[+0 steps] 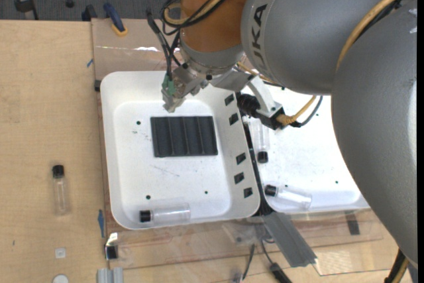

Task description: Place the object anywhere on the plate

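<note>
Currently the gripper [173, 101] sits low over the far part of the left bin [109, 142], tip right at the far-left corner of the black ridged plate [185, 136], which lies flat mid-bin w/ its ridges running far-to-near. Can't tell from this angle how wide the gripper is, or whether it has anything in it. The wrist and cables crowd it, and only a bit of green shows on its body. Most likely task obj is a clear vial w/ a black cap [165, 215]. It lies on its side in the near-left corner of the same bin, long axis approx left-right, cap end to the left, well apart from the plate and not touching it. So the key relation is that the vial is straight toward the near side from the gripper, w/ the whole plate between them. My read: if the gripper is empty, nothing is on the plate yet and the pick is still to do. The arm [298, 16] would need to cross the plate nearward and close across the vial's short axis, i.e. along far-near. Risk is that the vial is close to the near wall, so there's little room for a clean grab and it could roll. Other vials are in the right bin [331, 192]: one near its near-left corner [289, 195], one by the divider [261, 142]. Another is out on the bench far left [60, 190].
</note>
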`<state>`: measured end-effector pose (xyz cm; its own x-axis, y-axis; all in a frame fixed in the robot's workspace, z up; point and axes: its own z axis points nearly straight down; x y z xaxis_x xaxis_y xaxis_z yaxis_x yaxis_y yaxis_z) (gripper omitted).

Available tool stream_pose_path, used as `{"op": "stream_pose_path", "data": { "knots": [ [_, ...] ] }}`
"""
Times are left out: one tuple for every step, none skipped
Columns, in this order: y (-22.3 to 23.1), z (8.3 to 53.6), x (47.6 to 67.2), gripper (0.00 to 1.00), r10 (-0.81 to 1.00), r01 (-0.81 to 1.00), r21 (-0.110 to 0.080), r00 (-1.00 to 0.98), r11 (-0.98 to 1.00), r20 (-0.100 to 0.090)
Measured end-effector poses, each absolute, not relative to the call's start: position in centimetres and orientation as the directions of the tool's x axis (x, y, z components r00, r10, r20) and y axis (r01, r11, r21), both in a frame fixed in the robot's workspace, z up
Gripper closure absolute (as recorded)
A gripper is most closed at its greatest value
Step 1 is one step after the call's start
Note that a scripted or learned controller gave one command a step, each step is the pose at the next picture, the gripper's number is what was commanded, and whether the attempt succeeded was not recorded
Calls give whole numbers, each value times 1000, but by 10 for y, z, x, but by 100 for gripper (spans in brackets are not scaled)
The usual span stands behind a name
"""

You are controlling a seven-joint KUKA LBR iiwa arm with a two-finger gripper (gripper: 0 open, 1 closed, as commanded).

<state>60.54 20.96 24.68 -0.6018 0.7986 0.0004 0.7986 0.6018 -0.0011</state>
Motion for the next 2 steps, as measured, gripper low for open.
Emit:
{"op": "stream_pose_path", "data": {
  "knots": [
    [218,248,599,100,717,717,-1,-697,697,1],
    [218,201,602,100,982,982,-4,-187,187,-1]
  ]
}}
